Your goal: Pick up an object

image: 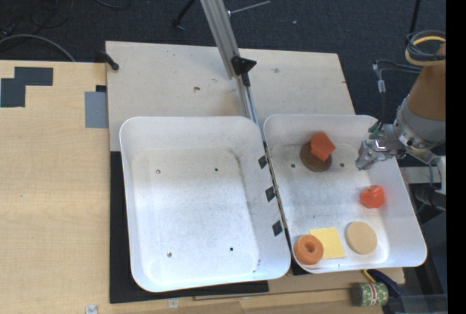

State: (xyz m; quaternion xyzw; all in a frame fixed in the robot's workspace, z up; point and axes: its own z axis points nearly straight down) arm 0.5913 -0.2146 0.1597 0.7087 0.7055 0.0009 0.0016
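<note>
While my arm reaches in from the right, my pincer hangs over the right bin near its far right wall; whether it is released or clenched I cannot tell, and nothing shows in its grip. Just left of it an orange-red block sits on a brown disc. Nearer the front lie a small red piece, a tan round, a yellow square and an orange ring touching that square. Beside it stands the left bin.
</note>
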